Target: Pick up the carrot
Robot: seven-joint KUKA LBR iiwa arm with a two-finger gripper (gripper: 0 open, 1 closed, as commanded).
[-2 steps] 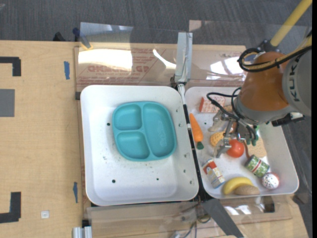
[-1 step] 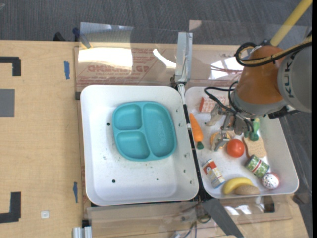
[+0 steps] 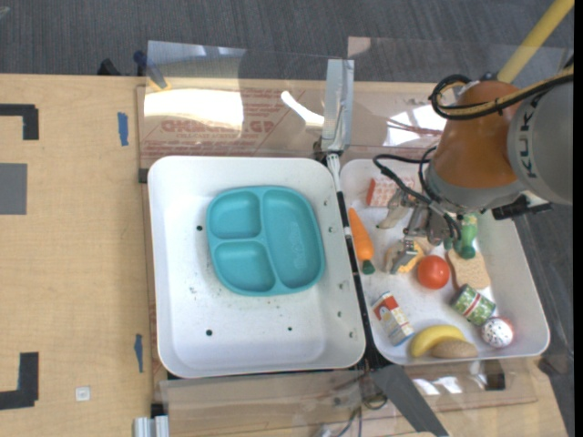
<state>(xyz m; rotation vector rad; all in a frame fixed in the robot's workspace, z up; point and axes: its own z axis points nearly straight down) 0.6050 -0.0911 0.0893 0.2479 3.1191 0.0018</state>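
while the gripper (image 3: 414, 244) hangs over the right bin (image 3: 528, 285), we cannot tell its spread; we see the orange carrot (image 3: 362, 239) lying free by the bin's left wall.

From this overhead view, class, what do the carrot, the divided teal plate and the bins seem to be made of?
Carrot: probably moulded toy plastic; uniform orange, smooth, with a green tip.
Teal plate: likely plastic, matte to satin; rounded moulded compartments, soft highlights.
White bins: seemingly plastic, slightly glossy; rounded rims, dark specks on the left one's floor.
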